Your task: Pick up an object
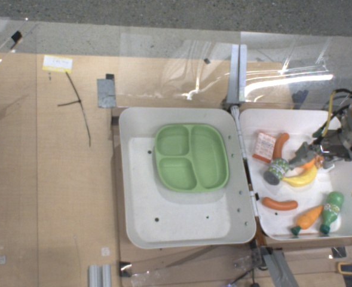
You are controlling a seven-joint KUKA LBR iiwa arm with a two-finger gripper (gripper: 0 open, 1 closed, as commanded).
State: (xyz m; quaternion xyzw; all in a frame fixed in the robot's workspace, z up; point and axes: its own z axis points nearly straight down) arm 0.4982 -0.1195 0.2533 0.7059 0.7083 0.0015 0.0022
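Note:
The right bin (295,127) holds several toy items: a yellow banana (301,179), a green can (276,171) lying against it, an orange sausage (279,204), a carrot (307,217), a green bottle (331,210), a red and white packet (263,146) and a second sausage (281,143). My gripper (312,159) reaches in from the right and sits low over the banana's upper edge, just right of the can. Its fingers look open, one dark finger (301,155) pointing toward the can. Nothing is visibly held between them.
The left bin (164,232) holds a green divided plate (192,157). A raised divider (242,160) runs between the two bins. The arm's body and cables crowd the right bin's right edge (349,136).

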